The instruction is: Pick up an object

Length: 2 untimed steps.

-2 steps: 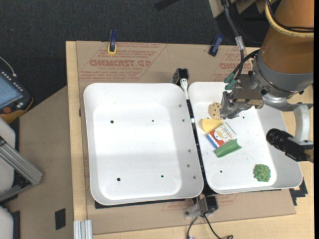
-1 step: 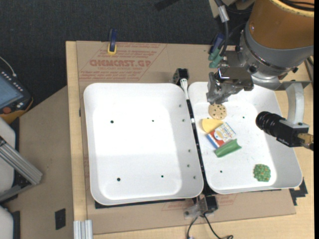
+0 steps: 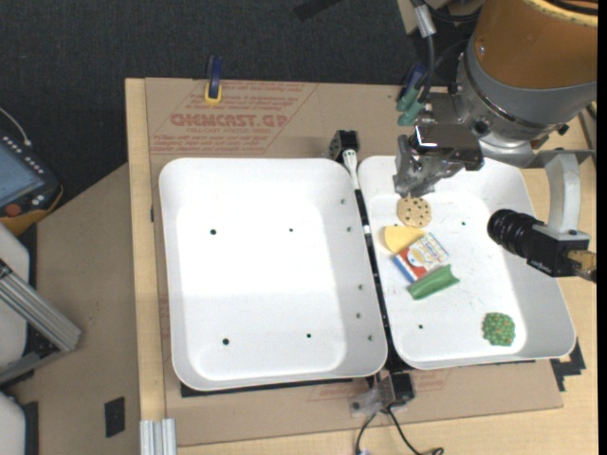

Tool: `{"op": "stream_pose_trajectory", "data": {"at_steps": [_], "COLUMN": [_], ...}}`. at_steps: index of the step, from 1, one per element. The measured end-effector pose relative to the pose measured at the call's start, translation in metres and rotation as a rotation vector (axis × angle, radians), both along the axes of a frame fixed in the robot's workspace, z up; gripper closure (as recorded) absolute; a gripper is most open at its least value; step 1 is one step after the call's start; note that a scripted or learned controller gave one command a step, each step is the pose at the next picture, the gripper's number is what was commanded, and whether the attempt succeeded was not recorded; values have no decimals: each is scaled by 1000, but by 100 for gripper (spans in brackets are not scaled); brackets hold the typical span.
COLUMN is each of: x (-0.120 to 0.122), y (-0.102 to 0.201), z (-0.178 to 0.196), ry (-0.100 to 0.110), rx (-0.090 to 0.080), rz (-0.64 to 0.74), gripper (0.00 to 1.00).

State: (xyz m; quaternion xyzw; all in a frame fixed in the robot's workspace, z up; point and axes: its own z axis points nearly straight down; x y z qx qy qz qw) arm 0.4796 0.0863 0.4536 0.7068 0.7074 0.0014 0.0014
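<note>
Tool [image 3: 414,190] sits right above round cracker [image 3: 413,212], finger state unclear; cracker looks light, thin, brittle, best pinched gently across its edges.

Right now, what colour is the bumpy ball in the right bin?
Green; the bumpy ball shows clearly in the camera view, near the bin's front corner.

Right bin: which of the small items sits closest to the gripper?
The round tan cracker, dotted with holes, directly below the gripper. The yellow wedge, striped box, green block and green bumpy ball lie farther toward the front.
</note>
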Motion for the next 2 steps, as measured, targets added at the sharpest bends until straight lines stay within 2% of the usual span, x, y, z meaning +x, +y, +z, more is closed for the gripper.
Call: {"op": "stream_pose_trajectory", "data": {"at_steps": [1, 2], "x": [43, -2], "y": [-18, 27], "z": [-65, -25], "ry": [10, -1], "rx": [-2, 2], "rz": [-4, 5], "gripper": [100, 100]}}
